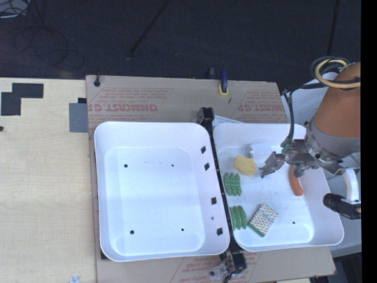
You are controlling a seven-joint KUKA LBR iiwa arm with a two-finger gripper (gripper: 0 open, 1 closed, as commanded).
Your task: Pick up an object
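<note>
In the right bin (321, 232) lie a yellow lump (244, 165), two green ridged pieces (232, 184) (238, 217), a small patterned packet (263, 219) and an orange carrot-like piece (296, 183). My gripper (272, 164) hangs over the bin's middle, just right of the yellow lump and left of the orange piece. Nothing shows between its fingers. A pale small object (257, 151) lies just behind it.
The left bin (109, 217) stands beside the right one, with a black clip strip (213, 175) between them. Both rest on a cardboard sheet (153, 99) on a wooden bench. Cables and a blue clamp (224, 81) sit at the back.
</note>
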